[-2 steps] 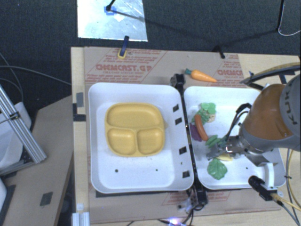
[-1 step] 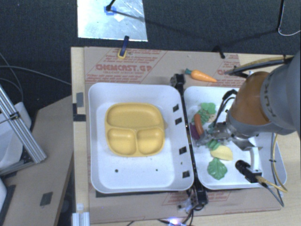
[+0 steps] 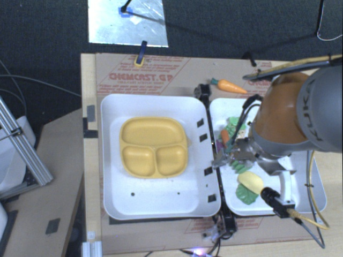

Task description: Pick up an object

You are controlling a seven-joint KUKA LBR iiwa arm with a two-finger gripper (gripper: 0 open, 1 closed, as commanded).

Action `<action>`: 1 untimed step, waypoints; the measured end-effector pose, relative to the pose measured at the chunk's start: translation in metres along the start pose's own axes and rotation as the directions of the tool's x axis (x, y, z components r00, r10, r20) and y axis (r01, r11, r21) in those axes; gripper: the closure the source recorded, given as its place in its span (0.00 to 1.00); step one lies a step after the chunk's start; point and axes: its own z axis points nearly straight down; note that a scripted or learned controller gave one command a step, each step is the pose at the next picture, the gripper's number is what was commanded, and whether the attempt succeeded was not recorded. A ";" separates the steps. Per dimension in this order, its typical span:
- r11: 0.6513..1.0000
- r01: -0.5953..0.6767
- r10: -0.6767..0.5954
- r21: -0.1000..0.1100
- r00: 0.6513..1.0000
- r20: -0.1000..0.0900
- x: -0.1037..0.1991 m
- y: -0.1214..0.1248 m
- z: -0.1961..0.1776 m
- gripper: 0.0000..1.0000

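Gripper (image 3: 234, 159) state impossible to tell, buried under the arm (image 3: 292, 111); two white bins (image 3: 155, 210), one yellow tray (image 3: 154, 146), one carrot (image 3: 229, 85)

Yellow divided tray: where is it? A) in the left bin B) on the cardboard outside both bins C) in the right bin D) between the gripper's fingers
A: the yellow divided tray lies flat on the floor of the left bin, apart from the arm over the right bin.

Tray (image 3: 154, 146) in L bin (image 3: 115, 159); toys (image 3: 247, 186) prob. R.
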 end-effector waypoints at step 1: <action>1.000 -0.010 0.010 0.005 1.000 0.002 -0.036 0.000 0.006 0.00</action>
